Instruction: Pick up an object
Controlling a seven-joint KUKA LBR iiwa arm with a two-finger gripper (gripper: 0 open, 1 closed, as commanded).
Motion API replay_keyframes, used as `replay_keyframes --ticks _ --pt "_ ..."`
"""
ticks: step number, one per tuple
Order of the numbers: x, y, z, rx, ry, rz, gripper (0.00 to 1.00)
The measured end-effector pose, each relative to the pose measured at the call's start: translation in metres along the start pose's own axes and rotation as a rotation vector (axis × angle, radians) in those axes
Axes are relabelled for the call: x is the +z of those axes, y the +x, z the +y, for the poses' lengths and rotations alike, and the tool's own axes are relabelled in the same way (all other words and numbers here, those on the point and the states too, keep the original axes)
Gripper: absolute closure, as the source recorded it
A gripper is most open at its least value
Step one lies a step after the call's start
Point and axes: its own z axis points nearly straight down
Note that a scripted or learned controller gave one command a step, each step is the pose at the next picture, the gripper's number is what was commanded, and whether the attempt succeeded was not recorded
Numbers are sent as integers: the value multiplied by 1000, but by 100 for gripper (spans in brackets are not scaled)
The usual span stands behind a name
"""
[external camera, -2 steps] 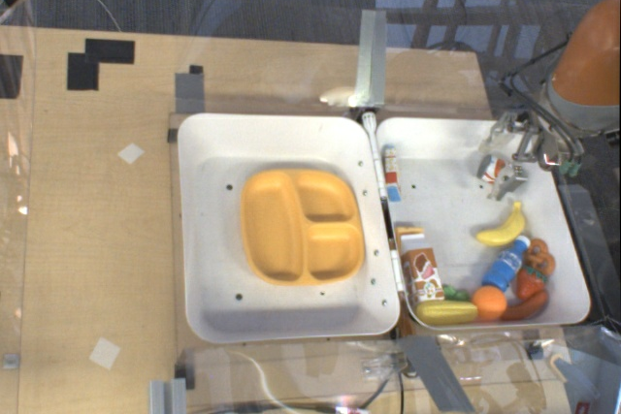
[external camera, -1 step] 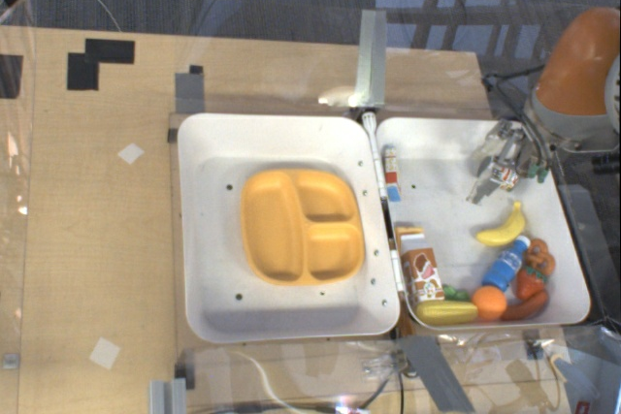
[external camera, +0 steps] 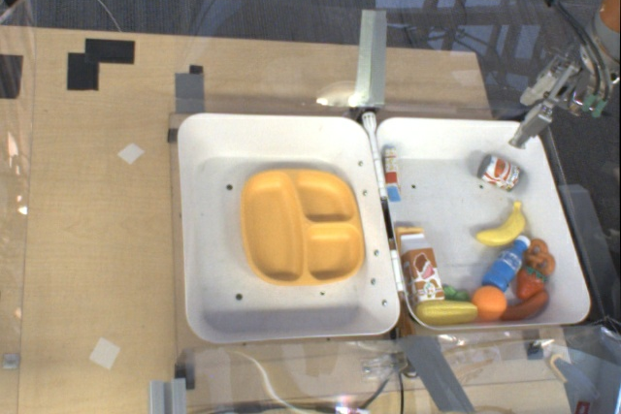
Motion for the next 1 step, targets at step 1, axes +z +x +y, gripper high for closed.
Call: replay_keyframes --ticks 1 --pt "-20 23 -25 -151 3 13 0"
